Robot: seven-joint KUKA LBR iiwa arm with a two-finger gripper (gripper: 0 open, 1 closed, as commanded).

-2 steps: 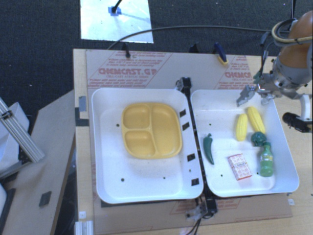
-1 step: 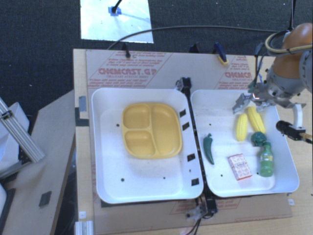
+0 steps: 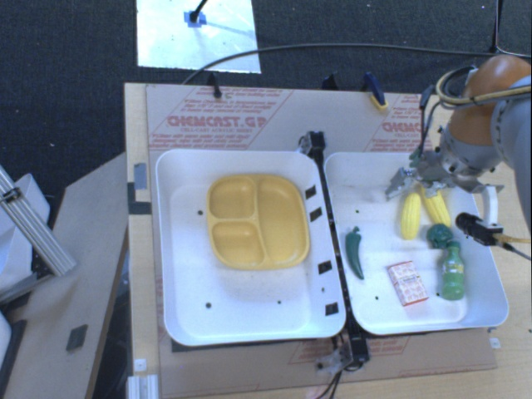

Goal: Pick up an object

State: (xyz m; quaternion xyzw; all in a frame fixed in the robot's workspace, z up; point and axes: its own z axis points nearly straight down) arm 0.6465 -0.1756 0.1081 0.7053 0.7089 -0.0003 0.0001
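end effector [image 3: 413,177] sits low over the right bin's [image 3: 374,306] far side, can't tell its grip | two yellow corn cobs [image 3: 422,209] just beneath, near far wall | roomy bare floor center-left | left bin [image 3: 179,306]: yellow divided plate [image 3: 253,221]

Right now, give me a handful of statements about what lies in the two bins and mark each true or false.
1. The yellow divided plate lies in the left bin. True.
2. The green chili pepper lies on the plate. False: it lies in the right bin, near the divider.
3. The gripper hangs over the two corn cobs. True.
4. The small red and white box stands beside the plate. False: it lies in the right bin, left of the green bottle.
5. The plate has three compartments. True.
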